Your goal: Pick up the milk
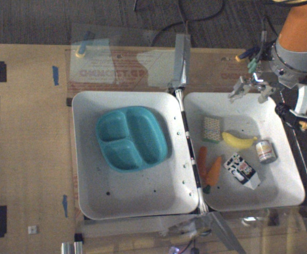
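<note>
The milk (242,170) is a small white carton with black cow patches. It lies on its side in the near part of the right bin (286,194). My gripper (251,90) hangs over that bin's far rim, well above and behind the carton. Its two fingers are spread apart, open, with nothing between them. The orange-banded wrist (299,30) rises behind it at the top right.
Around the milk lie a yellow banana (239,139), a small can (265,151), two orange carrots (214,172) and a speckled square block (212,128). The left bin (90,194) holds a teal divided plate (132,138). Cables (296,123) hang by the right bin's far right edge.
</note>
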`<state>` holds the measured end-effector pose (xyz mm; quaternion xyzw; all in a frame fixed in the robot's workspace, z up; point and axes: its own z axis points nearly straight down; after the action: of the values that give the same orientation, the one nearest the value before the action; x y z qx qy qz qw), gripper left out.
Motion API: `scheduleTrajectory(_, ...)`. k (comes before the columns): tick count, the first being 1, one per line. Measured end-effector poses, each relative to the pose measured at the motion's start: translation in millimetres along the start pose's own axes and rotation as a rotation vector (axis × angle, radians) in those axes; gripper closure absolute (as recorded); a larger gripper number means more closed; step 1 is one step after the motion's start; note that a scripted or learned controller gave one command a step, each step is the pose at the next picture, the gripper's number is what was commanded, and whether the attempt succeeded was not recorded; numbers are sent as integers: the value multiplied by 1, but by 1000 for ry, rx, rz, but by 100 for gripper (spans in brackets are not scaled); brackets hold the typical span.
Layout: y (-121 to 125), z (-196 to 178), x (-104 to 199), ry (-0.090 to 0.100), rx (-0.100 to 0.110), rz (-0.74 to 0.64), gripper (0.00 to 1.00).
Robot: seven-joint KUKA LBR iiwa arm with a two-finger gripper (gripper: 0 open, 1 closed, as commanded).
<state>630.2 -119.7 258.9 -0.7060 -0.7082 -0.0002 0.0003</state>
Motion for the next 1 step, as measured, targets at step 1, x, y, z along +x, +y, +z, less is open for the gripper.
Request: scheduleTrajectory(1,-82,153,-11,1,4,372,0)
